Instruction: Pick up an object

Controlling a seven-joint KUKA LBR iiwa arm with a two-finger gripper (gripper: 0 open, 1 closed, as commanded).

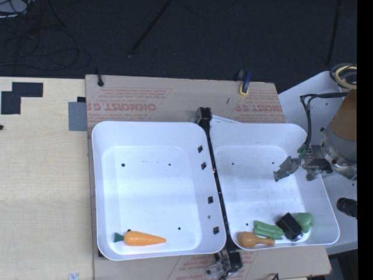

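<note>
Gripper (287, 169) hovers at 3 o'clock over right bin (256, 156), jaw state can't tell, nothing held; black block (289, 226) cluster sits at 5 o'clock, likely target.

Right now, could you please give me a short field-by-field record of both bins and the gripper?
left bin: toy carrot near the front wall
right bin: orange pear-shaped toy, green toy vegetable, black block, green piece, clustered at the front
gripper: above the right bin, holding nothing visible
</note>
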